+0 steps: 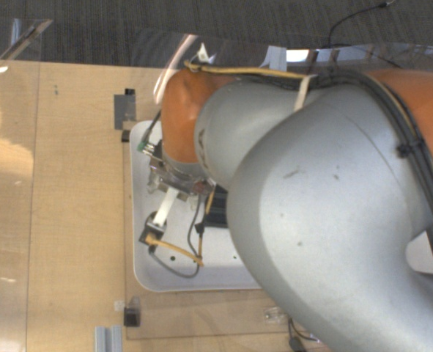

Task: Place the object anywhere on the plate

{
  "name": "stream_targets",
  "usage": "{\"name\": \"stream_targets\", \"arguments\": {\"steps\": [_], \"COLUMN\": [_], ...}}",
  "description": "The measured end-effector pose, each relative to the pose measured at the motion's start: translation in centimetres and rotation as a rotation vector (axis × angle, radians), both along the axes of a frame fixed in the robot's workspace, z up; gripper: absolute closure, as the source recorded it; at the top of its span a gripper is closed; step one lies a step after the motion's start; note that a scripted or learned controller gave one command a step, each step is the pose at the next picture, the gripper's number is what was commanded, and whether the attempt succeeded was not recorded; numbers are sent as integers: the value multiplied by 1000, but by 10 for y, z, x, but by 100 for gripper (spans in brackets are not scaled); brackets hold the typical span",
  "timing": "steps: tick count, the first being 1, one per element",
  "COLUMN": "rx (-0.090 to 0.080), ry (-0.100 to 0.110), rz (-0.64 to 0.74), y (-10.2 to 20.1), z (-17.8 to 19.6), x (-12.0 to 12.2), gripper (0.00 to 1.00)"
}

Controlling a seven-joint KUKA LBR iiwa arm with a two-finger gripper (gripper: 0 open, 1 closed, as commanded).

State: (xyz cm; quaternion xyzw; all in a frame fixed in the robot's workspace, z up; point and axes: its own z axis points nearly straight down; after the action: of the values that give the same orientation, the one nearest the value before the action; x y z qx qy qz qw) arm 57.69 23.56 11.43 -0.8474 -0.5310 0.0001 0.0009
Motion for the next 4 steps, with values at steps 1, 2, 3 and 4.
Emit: {"name": "stream_targets", "arguments": {"steps": [1,2,3,4], "rx": [1,1,0,1], "ry": [-10,-7,-3,-6], "rz": [191,67,421,78], "y": [0,-13,1,-20], "z": [-26,66,11,15], "x": [80,75,76,92], "gripper": [0,0,0,0]}}
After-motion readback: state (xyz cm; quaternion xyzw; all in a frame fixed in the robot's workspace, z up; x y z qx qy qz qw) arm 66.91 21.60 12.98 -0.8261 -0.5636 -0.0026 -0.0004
